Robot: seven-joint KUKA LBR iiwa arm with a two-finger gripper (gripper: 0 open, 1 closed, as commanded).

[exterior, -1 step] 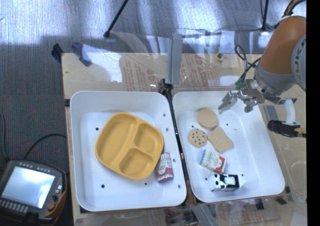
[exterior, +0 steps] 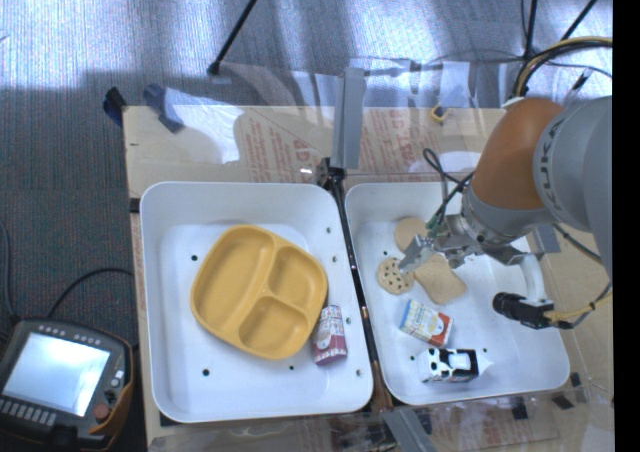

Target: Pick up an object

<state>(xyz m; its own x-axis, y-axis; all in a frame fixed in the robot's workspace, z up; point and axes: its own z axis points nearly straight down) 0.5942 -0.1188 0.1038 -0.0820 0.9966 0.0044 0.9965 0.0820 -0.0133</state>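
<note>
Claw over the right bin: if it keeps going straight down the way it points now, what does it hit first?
Most likely the round cookie: the claw points down and left at its upper edge, with the tan bread slice just beside. Height above it is unclear from this slanted view.

My tabletop carries two white bins touching side by side: left bin at 9 o'clock, right bin at 3 o'clock.

Bright daylight falls in soft bands across the carpet; both bins glare near-white, shadows stay faint, and everything looks slightly soft.
</note>
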